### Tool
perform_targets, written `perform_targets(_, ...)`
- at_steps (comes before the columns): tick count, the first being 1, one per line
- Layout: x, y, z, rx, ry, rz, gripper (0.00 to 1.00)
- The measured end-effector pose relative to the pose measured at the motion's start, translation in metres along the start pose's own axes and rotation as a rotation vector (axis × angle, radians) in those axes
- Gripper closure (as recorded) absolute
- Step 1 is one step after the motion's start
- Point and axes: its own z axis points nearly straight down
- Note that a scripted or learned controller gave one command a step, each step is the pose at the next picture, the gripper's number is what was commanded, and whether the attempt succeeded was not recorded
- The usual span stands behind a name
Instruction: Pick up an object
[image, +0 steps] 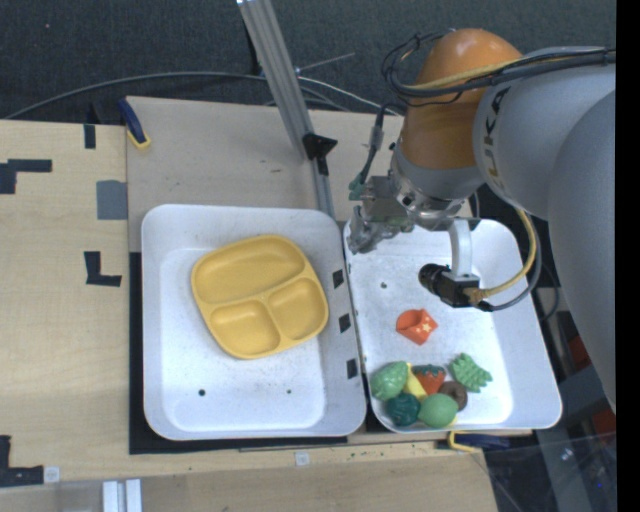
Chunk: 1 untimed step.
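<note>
1. Two shallow white bins are seen side by side on the bench; the right bin (520, 330) is taken here as the landmark for every place given.
2. The left bin (165, 300) is set directly against the landmark's left wall, and a yellow divided tray (260, 295) with three compartments is laid on its floor, toward its upper half.
3. The grey arm (560, 130) is brought in from the right, above the landmark's upper edge, with its orange band (455, 85) seen above the wrist.
4. The gripper (366, 236) is held low over the landmark's upper left corner, close to the wall shared with the left bin.
5. Nothing is seen between the gripper's tips, and whether it is released or clenched cannot be told from this slant.
6. An orange block (416, 324) is found near the middle of the landmark's floor, apart from the gripper and from the other pieces.
7. A cluster of toy foods is gathered along the landmark's lower edge: a light green piece (391, 379), a red piece (430, 378), a dark teal piece (404, 409) and a round green piece (437, 410), all touching or nearly so.
8. A ridged green piece (470, 372) is placed just to the right of that cluster.
9. A black cable fitting (447, 283) hangs from the wrist over the landmark's upper middle.
</note>
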Motion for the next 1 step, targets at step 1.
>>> perform_targets(1,0.0491,-0.0066,0.0204,0.003,-0.001,0.002,1.0)
